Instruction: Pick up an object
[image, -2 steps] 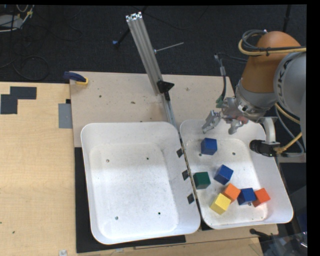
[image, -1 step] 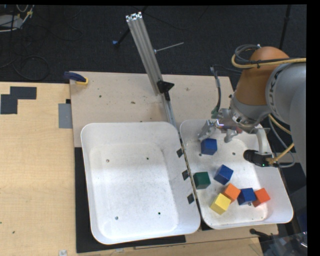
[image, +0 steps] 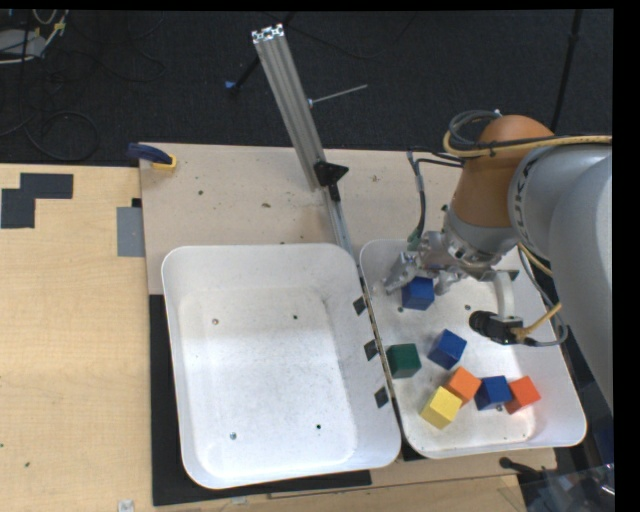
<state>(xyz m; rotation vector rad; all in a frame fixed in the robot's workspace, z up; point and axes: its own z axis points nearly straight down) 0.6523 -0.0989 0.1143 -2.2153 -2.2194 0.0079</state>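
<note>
In the right-hand shallow white plastic bin (image: 560, 425), the grey KUKA arm's two-finger metal gripper (image: 412, 268) hangs low over the bin's far left corner, with a small blue cube (image: 418, 293) directly beneath it. Whether the fingers are spread or pinched cannot be told from this angle, and the cube cannot be confirmed as held.

The step in hand looks like the grasp itself: the tool is down at the cube, either about to close on it or just short of lifting. The next move calls for a firm pinch across 2 opposite faces, then a straight rise clear of the bin wall, which stands close on the cube's left.

The arm reaches in from the right, its orange band (image: 495, 180) above the wrist, the wrist bent steeply downward and cables looping around it.

Nearer the camera from that blue cube lie 6 more blocks: a dark green cube (image: 403, 359), a second blue cube (image: 447, 348), an orange cube (image: 463, 383), a yellow cube (image: 441, 406), a third blue cube (image: 492, 391) and a red-orange cube (image: 522, 394) touching it.
</note>
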